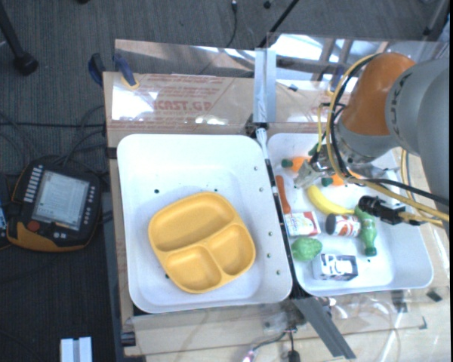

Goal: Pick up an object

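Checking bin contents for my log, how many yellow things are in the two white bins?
2: a yellow divided plate in the left bin, and a banana in the right bin. The arm may hide others.

Bright, even overhead light. Strong glare on clear panel [189, 89] behind the bins; white bins [196, 157] near blown out. Soft shadows. Overall slightly soft focus.

Yellow tray [201, 241]; yellow banana [328, 200]; green bottle [368, 234]
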Tool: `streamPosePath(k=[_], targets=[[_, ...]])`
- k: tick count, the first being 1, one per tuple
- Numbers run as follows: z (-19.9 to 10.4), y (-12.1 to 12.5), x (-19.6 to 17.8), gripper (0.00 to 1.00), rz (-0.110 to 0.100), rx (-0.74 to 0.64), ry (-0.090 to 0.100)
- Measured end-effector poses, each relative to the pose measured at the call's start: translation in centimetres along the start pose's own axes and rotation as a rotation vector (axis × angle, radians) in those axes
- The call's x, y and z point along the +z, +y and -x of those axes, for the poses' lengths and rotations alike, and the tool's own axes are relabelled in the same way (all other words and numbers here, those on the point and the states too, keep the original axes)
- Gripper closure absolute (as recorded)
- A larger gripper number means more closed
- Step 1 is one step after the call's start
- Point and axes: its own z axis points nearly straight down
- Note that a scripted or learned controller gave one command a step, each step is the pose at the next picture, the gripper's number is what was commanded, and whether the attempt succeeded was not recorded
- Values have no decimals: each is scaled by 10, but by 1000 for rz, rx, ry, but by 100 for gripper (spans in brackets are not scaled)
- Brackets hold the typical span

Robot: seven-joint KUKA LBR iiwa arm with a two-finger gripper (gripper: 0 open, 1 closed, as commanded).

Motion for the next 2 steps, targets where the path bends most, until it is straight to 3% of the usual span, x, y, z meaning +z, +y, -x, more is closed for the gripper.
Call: streamPosePath(k=[1,2], targets=[[-33,45,19,100,12,235,-11],[60,23,9,100,2,-33,-5]])
